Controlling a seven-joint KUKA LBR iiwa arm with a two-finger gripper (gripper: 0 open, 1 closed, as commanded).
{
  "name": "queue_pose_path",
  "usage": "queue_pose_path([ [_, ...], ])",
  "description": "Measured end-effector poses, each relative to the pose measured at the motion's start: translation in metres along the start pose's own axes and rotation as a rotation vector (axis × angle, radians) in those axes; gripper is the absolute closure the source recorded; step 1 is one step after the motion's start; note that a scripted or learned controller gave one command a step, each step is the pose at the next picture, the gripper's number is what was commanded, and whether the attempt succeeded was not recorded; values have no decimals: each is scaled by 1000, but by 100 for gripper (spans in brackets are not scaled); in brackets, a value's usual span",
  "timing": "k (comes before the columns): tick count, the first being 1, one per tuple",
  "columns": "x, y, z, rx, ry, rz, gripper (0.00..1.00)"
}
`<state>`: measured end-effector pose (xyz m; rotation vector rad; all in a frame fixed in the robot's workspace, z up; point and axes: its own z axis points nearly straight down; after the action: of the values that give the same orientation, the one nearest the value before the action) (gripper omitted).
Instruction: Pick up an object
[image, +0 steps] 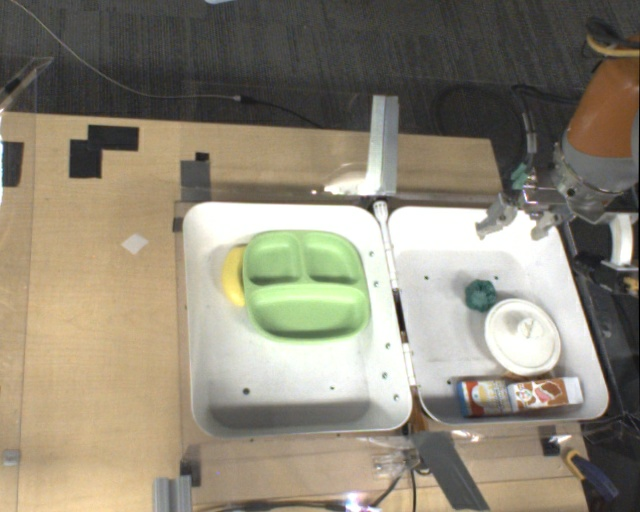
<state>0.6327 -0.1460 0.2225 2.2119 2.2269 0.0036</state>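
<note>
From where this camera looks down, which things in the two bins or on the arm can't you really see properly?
- Yellow object in the left bin: mostly hidden under the green divided plate, so its kind is unclear.
- Carton in the right bin: print too small to read.
- Arm: cut off by the right edge.
- Gripper: fingers blurred.

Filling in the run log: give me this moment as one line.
gripper: open, above right bin's far edge, holding nothing | right bin: teal object, white bowl, tube | left bin: green tray
</note>
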Motion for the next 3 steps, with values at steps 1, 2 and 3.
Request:
queue_pose_path([
  [1,0,0,0,0,0,0,0],
  [2,3,-40,129,0,0,-81,0],
  [3,7,-52,135,-6,-2,-149,0],
])
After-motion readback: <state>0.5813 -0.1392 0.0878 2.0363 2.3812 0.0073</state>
